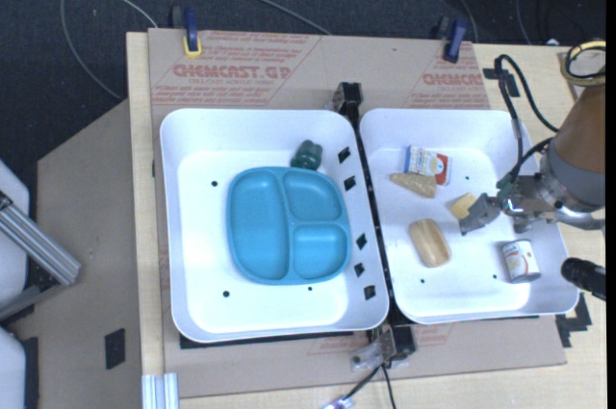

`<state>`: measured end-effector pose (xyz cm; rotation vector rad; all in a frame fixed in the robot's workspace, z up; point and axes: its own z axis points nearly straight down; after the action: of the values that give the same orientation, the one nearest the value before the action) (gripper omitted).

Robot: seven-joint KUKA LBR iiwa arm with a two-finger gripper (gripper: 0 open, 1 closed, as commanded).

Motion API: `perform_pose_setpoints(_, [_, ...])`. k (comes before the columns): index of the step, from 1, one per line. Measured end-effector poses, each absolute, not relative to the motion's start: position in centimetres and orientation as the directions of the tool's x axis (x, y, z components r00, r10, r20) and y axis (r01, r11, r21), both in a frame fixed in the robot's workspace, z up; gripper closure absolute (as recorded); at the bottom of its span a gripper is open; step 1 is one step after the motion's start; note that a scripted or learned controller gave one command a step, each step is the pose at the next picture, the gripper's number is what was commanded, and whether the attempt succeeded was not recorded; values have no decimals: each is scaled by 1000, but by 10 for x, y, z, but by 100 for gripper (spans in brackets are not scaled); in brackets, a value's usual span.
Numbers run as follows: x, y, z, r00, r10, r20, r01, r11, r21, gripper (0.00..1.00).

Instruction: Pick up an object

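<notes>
The right bin (452,301) holds several small objects. Toward the back lies a small white box with red and blue print (426,163), and just in front of it a pale corn-like piece (413,184). A tan bread roll (430,242) lies in the middle, and a small white can with a brown label (519,260) rests on its side near the right wall. My gripper (478,214) hangs low over the right half of this bin, right beside a yellow block (463,204) and partly covering it. Whether it touches the block is unclear.
In the left bin (192,282) sit a blue divided plate (287,224) and a small dark green object (307,155) behind it. A black-clipped divider (361,205) separates the bins. The arm (582,157) enters over the right bin's right wall, with a cable (515,109) arching above.
</notes>
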<state>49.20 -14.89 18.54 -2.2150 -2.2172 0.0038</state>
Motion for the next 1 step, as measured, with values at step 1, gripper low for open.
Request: perform_pose_setpoints(1, [492,-154,124,1,1000,3,1000,-1,-7,0])
